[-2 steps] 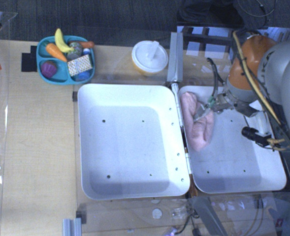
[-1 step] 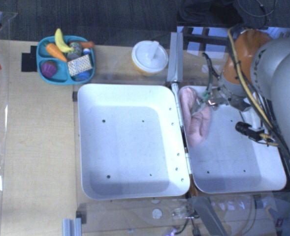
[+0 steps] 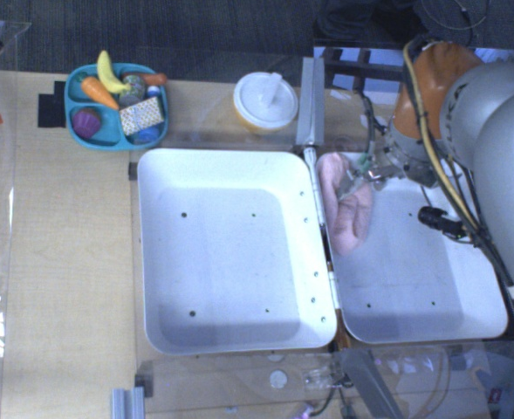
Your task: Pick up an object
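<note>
Grey arm's tool [image 3: 359, 175] pinches pink cloth [image 3: 344, 206], hanging lengthwise along right bin's [image 3: 431, 312] left wall.

A blue tray [image 3: 76, 133] holding toy food and a white lidded cup [image 3: 265, 100] are sitting well left of the fingers.

Pink cloth [image 3: 346, 206]: soft, matt, creased. Bins [image 3: 230, 168]: smooth white plastic, slight sheen. Worktop [image 3: 56, 260]: pale matt wood.

A robotics lab: white bins [image 3: 230, 251] on a bench, cabled arm [image 3: 475, 120]
</note>
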You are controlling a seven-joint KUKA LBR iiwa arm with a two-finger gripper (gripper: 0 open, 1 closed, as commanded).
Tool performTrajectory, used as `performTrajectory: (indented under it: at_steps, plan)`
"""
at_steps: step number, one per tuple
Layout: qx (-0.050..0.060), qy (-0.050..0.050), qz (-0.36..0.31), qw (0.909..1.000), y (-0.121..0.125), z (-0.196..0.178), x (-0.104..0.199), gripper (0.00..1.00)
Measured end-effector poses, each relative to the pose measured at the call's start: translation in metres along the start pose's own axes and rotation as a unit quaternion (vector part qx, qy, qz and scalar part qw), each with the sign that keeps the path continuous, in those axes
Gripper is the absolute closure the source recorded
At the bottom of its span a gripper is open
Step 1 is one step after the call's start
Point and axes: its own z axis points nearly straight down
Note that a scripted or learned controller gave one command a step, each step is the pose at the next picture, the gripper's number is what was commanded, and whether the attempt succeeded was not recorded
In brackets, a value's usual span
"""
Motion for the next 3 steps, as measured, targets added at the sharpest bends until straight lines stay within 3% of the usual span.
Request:
performTrajectory:
  at_steps: [1,2,3]
  plan:
    - [-0.006,-0.003,-0.003,1.0,0.003,-0.013,0.0,1.0]
    - [-0.003,0.0,-0.003,1.0,0.003,-0.012,0.002,0.0]
    - [-0.005,-0.001,-0.028,0.9996,-0.013,-0.142,0.033,0.0]
